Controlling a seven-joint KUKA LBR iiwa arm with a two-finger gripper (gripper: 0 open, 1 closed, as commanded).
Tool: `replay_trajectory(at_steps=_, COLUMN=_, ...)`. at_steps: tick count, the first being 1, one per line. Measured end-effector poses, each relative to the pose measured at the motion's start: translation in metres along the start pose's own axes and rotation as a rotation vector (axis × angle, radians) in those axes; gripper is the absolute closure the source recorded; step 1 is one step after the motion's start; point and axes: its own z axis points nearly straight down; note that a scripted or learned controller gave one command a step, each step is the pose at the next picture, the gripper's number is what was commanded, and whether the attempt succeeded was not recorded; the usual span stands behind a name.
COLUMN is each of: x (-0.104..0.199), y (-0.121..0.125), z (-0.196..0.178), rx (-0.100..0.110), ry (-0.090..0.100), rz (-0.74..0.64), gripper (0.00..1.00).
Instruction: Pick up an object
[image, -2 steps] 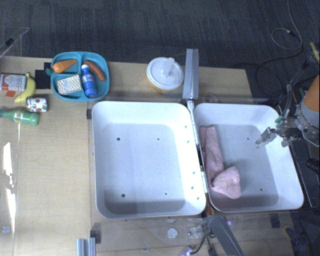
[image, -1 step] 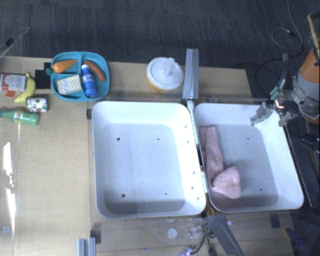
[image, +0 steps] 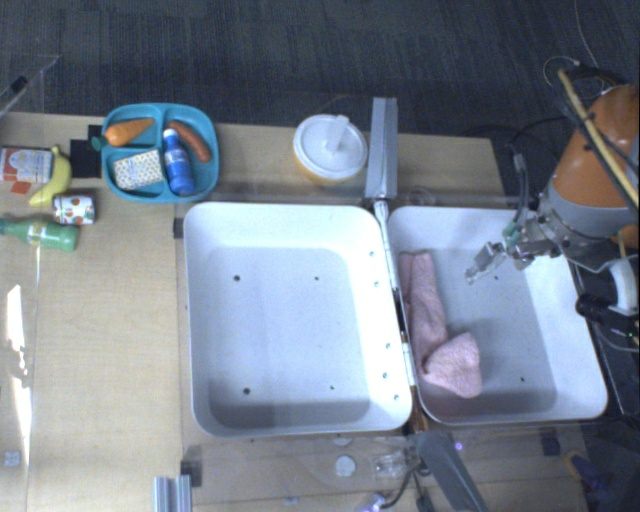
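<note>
A pink cloth (image: 437, 325) lies crumpled along the left side of the right bin (image: 560, 330), running from the bin's upper left down to a bunched lump near its front. My gripper (image: 487, 262) hangs over the upper middle of the right bin, to the right of the cloth's upper end and apart from it. Its fingers are spread with nothing between them. The arm's orange band (image: 595, 165) is at the far right.
The left bin (image: 290, 320) sits beside the right one, with a metal divider bar (image: 380, 150) above their seam. A blue tray (image: 160, 152) of toy food, a white lidded cup (image: 331, 147) and small items (image: 45, 195) lie on the bench at the back left.
</note>
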Motion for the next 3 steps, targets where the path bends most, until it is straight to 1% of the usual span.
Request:
replay_trajectory(at_steps=1, x=0.032, y=-0.008, z=0.089, rx=-0.002, ry=0.0, rz=-0.092, gripper=0.0)
replay_trajectory(at_steps=2, x=0.035, y=-0.09, z=0.094, rx=-0.019, ry=-0.009, rz=-0.098, gripper=0.0)
replay_trajectory(at_steps=3, x=0.037, y=-0.006, z=0.094, rx=-0.019, ry=-0.008, rz=-0.122, gripper=0.0)
